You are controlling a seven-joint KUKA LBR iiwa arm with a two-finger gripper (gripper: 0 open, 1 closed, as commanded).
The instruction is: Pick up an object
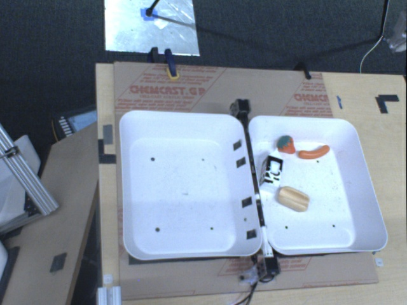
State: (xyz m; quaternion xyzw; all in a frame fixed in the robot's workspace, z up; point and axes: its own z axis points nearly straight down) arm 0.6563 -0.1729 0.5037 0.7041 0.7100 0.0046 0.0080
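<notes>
we see two white bins: the left bin (pixel 181 183) and the right bin (pixel 337 221). in the right one lie a tan bun (pixel 293 199), an orange sausage (pixel 314 151), a small piece (pixel 286 144) that is orange with a dark green top, and a black and white card (pixel 271 169). under the bins the cardboard (pixel 184 91) is brown with red lettering. at the far left a silver sheet (pixel 151 18) carries a blue mark, on a dark floor (pixel 44 49).

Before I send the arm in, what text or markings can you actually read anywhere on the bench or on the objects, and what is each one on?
"CHEMCAST G?": red print on the brown sheet behind the left bin; last characters blurred.
The same red print repeats behind the right bin, too slanted to read.
The black-and-white card in the right bin bears bold marks, unreadable.
</notes>
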